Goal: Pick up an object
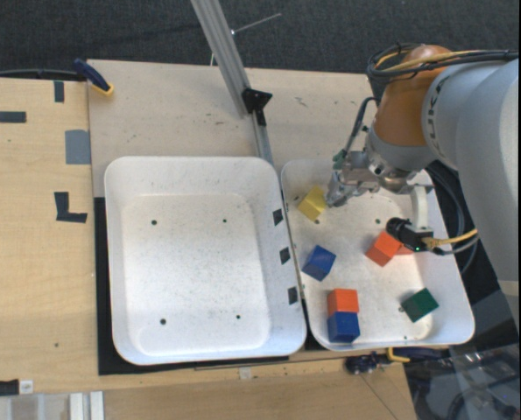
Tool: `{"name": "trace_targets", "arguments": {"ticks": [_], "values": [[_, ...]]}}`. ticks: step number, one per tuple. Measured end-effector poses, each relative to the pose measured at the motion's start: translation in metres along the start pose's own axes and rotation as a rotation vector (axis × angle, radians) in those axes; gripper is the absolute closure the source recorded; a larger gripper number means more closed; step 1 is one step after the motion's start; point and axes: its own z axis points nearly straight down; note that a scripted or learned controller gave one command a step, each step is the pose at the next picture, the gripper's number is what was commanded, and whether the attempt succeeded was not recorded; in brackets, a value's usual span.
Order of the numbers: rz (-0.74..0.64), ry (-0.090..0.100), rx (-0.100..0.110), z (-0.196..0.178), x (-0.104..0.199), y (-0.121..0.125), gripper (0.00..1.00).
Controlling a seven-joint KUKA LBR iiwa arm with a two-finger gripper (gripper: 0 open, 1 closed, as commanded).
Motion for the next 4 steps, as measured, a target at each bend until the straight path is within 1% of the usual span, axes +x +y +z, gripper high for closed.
{"name": "trace_targets", "arguments": {"ticks": [1, 2, 3, 4], "values": [[0.001, 0.0, -0.002, -0.062, 0.004, -0.003, 1.0], [0.001, 0.0, -0.001, -0.112, 0.008, -0.011, 1.0], [0.001, 0.0, 0.002, -0.127, 0.008, -0.011, 1.0], [-0.002, 0.001, 0.006, -0.113, 0.055, -0.01, 1.0]]}}
